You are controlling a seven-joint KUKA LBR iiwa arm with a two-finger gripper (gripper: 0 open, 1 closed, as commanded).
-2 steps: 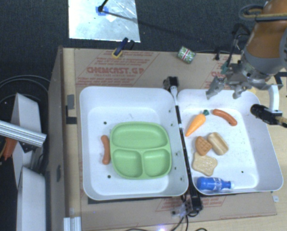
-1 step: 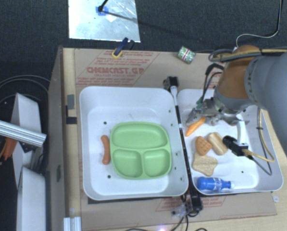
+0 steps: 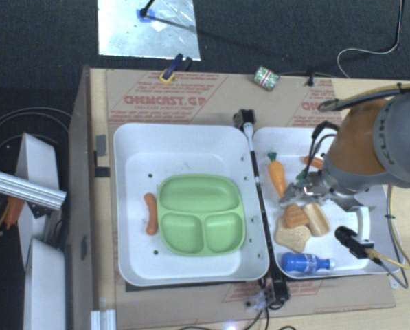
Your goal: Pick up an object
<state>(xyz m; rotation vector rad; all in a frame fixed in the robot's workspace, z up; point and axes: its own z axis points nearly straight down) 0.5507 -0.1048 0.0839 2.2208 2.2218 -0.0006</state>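
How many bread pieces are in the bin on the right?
3, bunched together in the right bin: one under the end effector, one right of it, one nearer the blue bottle. The arm could hide more.

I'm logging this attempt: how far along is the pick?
Done: the gripper is down in the right bin, between the carrot and the bread pieces. In hand: nothing visibly held. Left: grasp an item and lift it.

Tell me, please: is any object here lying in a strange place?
Yes: the sausage lies on the left bin's floor, beside the green divided plate rather than in a compartment. The blue bottle lies on its side.
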